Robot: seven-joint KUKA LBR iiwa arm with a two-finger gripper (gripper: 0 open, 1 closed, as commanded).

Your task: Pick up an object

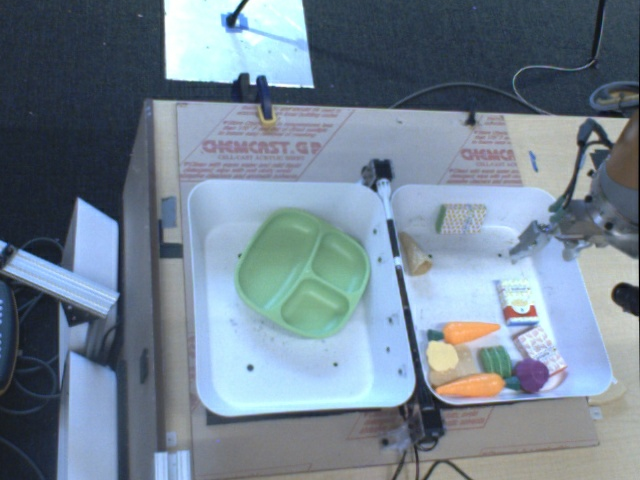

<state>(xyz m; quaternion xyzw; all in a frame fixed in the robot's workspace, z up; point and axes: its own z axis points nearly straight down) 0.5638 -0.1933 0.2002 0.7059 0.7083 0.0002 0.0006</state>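
Claw: we see the claw [545,236] at the right rim of the right bin [470,268], its two fingers spread apart with nothing between them.

Arm: we see the grey arm [615,183] coming in behind the claw from the right side of the camera view.

Nearest object: a small red-and-white carton [517,302] lies just below the claw and slightly to its left, on the bin floor; we judge it the easiest target.

Carton axis: its long side runs roughly up and down the view, so we would expect the fingers to close across its short width.

Other candidates: a speckled block [461,218] sits to the claw's left and a little above it; a second red-patterned packet [541,349] lies further below the claw.

Far cluster: well below and left of the claw we see two toy carrots [470,332], a green piece [495,359] and a purple piece [531,375] crowded together in the bin's lower corner.

Beyond: far to the claw's left, the left bin [220,368] holds a green divided plate [303,272].

Tabletop: both bins rest on a tabletop [300,143] covered with printed protective film.

Progress: we judge nothing picked yet.
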